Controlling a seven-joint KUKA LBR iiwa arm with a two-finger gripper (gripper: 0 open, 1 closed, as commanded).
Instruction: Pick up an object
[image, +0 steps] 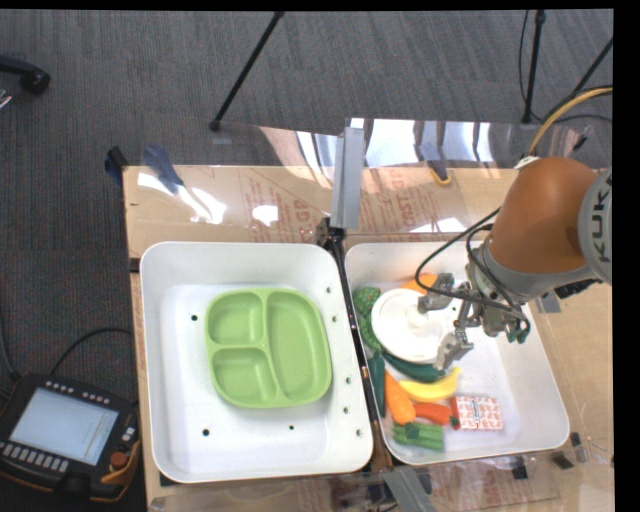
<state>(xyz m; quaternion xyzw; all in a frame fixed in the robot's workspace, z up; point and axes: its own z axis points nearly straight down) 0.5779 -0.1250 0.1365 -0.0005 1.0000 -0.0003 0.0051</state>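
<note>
Right now your gripper hangs spread and holding nothing over the round white plastic plate in the right-hand white bin. Lower squarely onto the plate's rim, avoiding the yellow toy banana just beside it.

The white plate hides most of the vegetables beneath it.
</note>
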